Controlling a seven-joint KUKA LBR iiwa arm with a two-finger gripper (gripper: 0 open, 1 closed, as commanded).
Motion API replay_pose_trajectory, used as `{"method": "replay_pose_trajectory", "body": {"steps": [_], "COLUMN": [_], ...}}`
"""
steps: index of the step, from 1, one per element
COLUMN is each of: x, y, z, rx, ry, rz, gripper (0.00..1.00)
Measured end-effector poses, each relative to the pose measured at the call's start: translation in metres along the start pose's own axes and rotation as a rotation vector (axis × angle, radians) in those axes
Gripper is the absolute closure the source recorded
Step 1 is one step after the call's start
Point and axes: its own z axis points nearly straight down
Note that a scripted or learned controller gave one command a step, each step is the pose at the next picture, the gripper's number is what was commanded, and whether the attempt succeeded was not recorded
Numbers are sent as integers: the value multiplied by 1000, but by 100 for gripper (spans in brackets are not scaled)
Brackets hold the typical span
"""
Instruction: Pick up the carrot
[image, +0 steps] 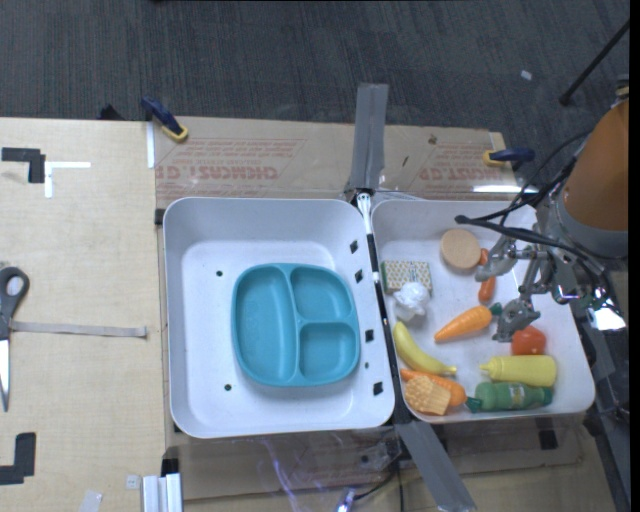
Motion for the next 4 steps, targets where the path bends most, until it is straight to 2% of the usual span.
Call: {"method": "replay_pose_trajectory", "body": {"steps": [1, 2, 3, 4], "x": [-24, -33, -5, -8], "y": [-17, -34, -16, -16], "z": [127, 130, 130, 120], "rx": [0, 1, 0, 1], "ry": [-1, -3, -1, -6], "rz": [69, 251, 402, 399], "gripper": [0, 0, 0, 100]}}
